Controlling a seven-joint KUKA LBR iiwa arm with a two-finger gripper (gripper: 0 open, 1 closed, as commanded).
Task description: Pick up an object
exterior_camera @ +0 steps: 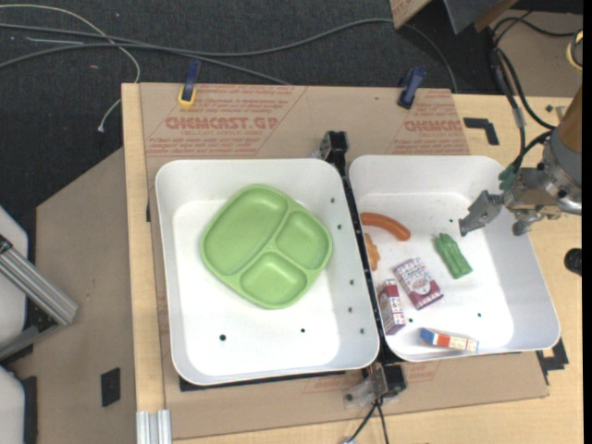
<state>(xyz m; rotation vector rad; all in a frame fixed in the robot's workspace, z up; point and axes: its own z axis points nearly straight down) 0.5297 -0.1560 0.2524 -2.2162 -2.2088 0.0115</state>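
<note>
The right bin [518, 294] holds several small items: an orange sausage [385, 225], a small orange piece [371, 248], a green block [453, 255], a maroon-and-white packet [417, 282], a dark red packet [391, 306] and a white tube with a blue end [450, 340]. My gripper [500, 217] hangs over the bin's upper right part, up and to the right of the green block. Its fingers are spread open with nothing between them.
The left bin [185, 331] holds a green divided plate [266, 245]. A black clamp [334, 144] sits at the back where the two bins meet. Cardboard lies under both bins, with cables trailing at the back right.
</note>
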